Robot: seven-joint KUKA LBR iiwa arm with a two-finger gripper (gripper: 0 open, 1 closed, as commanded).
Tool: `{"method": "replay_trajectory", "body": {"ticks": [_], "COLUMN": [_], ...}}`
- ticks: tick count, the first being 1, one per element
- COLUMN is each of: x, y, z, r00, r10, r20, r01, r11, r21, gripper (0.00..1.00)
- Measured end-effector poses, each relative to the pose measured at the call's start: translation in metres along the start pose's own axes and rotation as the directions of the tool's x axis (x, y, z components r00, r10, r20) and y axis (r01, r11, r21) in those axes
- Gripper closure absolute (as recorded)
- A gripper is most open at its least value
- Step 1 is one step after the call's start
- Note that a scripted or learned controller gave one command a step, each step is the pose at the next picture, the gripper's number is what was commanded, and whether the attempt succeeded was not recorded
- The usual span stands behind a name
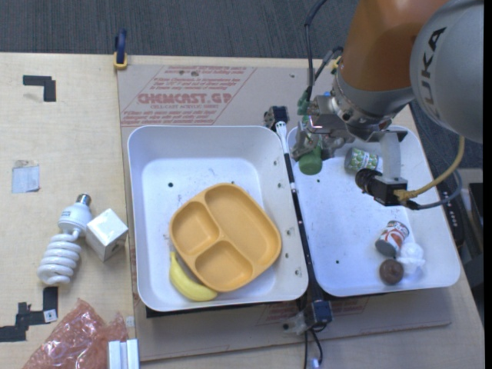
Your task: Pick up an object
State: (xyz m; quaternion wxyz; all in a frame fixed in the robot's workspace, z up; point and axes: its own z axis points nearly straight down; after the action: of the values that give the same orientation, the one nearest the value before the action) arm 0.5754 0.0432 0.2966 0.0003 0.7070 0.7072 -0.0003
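Camera view: arm (407,44) reached over right bin (430,206). Left bin (146,206) held yellow divided plate (224,237) over banana (188,283). End effector (319,141) hung at right bin's upper left, finger state unclear; green object (310,162) just below it.

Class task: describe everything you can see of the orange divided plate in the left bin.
The orange divided plate looks like matte plastic, a rounded rectangle with three compartments: one long one along the upper right, two smaller ones beside it. It lies face up, turned at a slant, in the left bin. Its lower edge rests over a yellow banana, hiding part of it. Its compartments hold nothing.
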Motion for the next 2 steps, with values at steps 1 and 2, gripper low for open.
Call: {"method": "replay_trajectory", "body": {"ticks": [1, 2], "x": [0.029, 0.088], "y": [0.006, -0.018], "z": [-0.01, -0.032], "r00": [1.0, 1.0], "r10": [-0.002, -0.002], "r20": [0.0, 0.0], "r01": [0.002, 0.002], "r11": [1.0, 1.0], "r21": [-0.001, -0.001], "gripper": [1.0, 1.0]}}
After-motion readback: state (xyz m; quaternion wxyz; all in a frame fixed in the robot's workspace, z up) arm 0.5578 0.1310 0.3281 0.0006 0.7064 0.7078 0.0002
